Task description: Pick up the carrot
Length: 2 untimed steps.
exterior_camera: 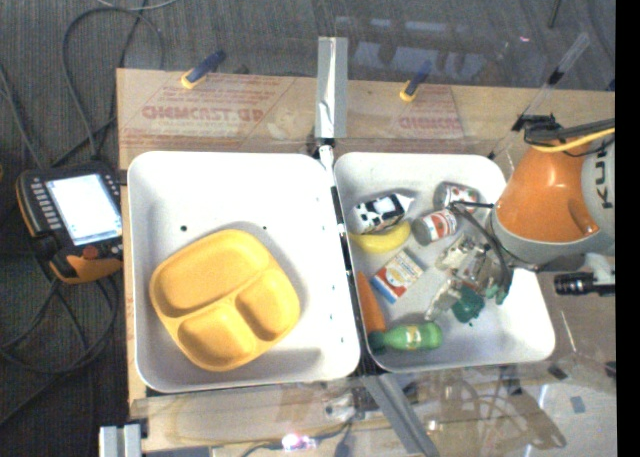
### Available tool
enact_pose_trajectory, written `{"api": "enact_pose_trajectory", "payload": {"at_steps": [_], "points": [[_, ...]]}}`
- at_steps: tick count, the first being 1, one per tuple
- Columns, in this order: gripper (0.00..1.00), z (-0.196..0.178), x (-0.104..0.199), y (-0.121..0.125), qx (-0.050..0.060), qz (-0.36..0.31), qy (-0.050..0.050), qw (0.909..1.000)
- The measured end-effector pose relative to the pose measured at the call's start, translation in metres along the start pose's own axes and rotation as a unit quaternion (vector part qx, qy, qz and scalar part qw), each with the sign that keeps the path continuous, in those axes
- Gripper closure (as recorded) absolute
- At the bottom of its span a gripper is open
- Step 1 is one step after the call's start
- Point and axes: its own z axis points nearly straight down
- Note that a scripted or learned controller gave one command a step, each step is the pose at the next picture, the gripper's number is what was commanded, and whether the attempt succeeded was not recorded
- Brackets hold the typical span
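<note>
Carrot (371,307) lies against right bin's (525,337) left wall.

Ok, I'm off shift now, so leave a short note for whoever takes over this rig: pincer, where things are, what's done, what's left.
Pincer: low over the right bin, among the clutter; nothing seen in its grip.
Carrot: lying against the right bin's left wall, between the small box and the green bottle.
Yellow tray: in the left bin.
Done: nothing; the carrot is not picked up.
Left: reach the carrot, grip it, lift it.
</note>
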Motion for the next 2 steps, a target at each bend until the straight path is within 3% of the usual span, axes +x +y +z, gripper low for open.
{"api": "enact_pose_trajectory", "payload": {"at_steps": [1, 2], "points": [[1.00, -0.012, -0.002, 0.003, -0.002, 0.000, -0.004, 1.0000], [1.00, -0.093, 0.054, 0.059, 0.005, 0.279, 0.006, 0.9603]]}}
